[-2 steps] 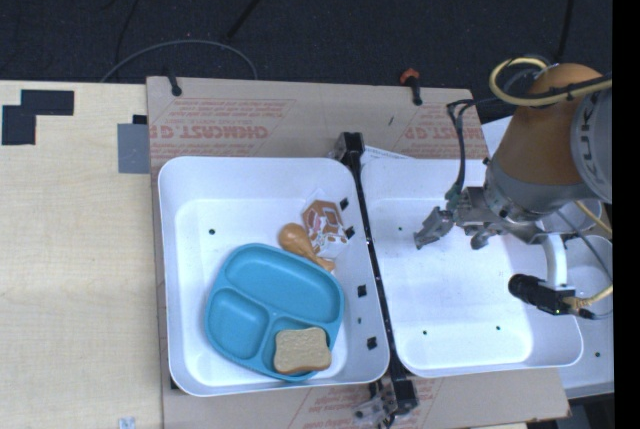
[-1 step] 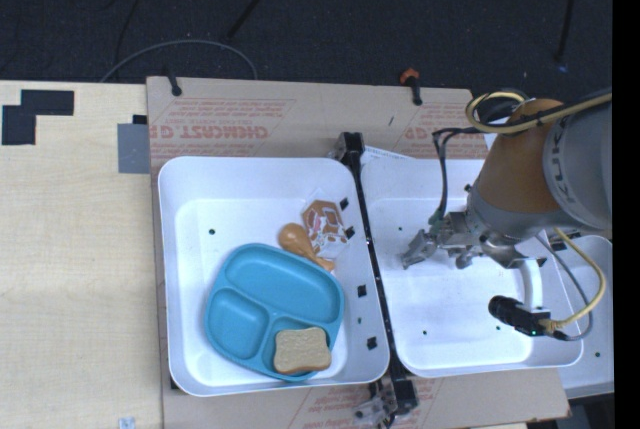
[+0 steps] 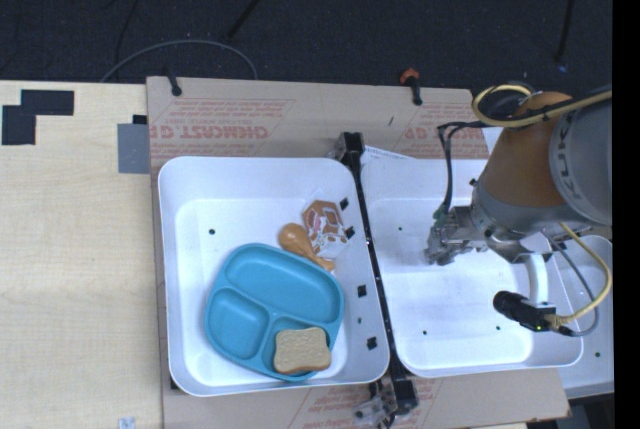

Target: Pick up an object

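My gripper [image 3: 442, 247] hangs low over the left part of the right bin [image 3: 470, 347], seen from above, with nothing visible in it. In the left bin [image 3: 185, 217] lies a blue divided plate [image 3: 262, 302] with a tan slice of toast [image 3: 302, 350] on its near right compartment. Just behind the plate rest an orange-brown drumstick-shaped toy [image 3: 298, 242] and a small brown-and-white packet [image 3: 325, 222], both near the divider between the bins.
The grey arm with its orange band [image 3: 525, 162] covers the right bin's far right side. A black connector with a yellow cable [image 3: 522, 309] hangs over that bin's right part. Black clips [image 3: 352, 149] line the divider. Cardboard lies under both bins.
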